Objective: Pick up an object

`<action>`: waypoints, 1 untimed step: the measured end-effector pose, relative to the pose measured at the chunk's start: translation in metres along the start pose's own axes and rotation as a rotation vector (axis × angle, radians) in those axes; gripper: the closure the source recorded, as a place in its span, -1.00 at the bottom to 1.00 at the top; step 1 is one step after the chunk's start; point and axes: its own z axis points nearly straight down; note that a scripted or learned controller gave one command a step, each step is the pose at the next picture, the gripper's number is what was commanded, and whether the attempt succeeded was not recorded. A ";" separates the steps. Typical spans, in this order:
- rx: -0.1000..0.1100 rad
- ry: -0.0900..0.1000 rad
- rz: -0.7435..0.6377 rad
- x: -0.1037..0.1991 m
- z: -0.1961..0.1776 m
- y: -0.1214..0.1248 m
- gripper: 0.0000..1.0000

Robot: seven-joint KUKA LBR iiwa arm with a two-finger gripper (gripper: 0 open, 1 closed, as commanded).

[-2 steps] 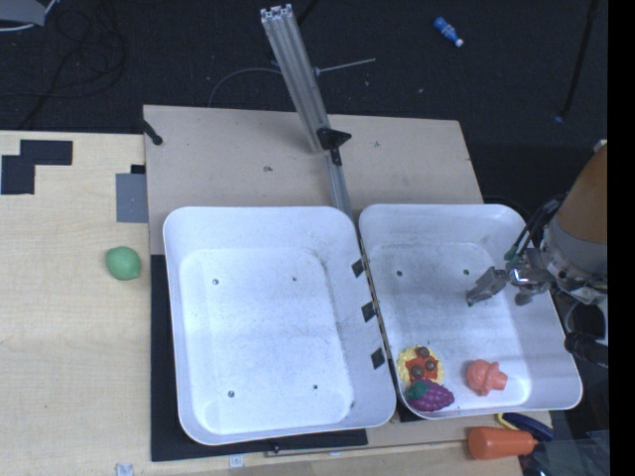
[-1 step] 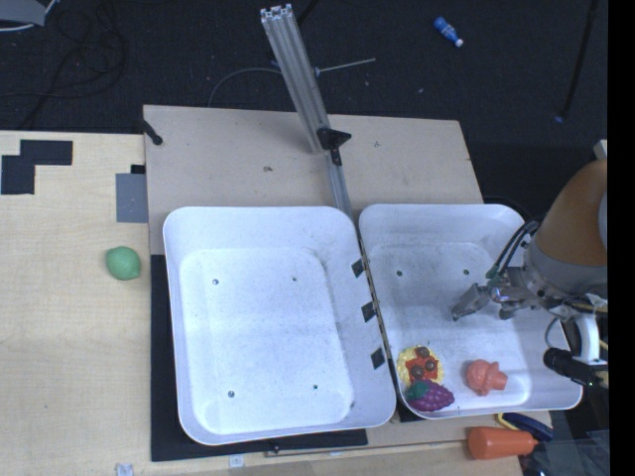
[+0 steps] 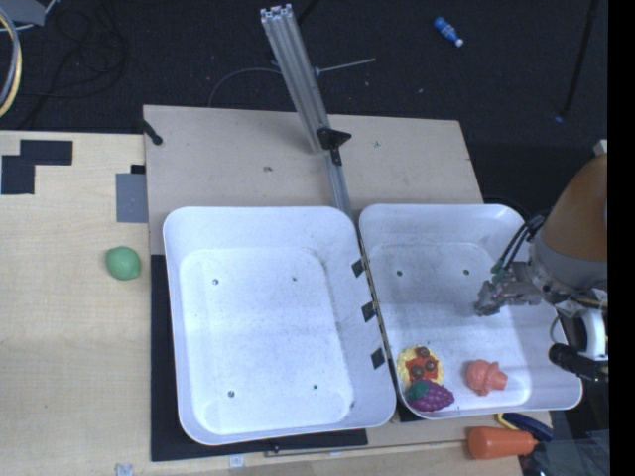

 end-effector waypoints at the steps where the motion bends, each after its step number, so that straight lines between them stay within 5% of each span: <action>1: -0.004 -0.001 -0.001 0.000 -0.042 -0.001 1.00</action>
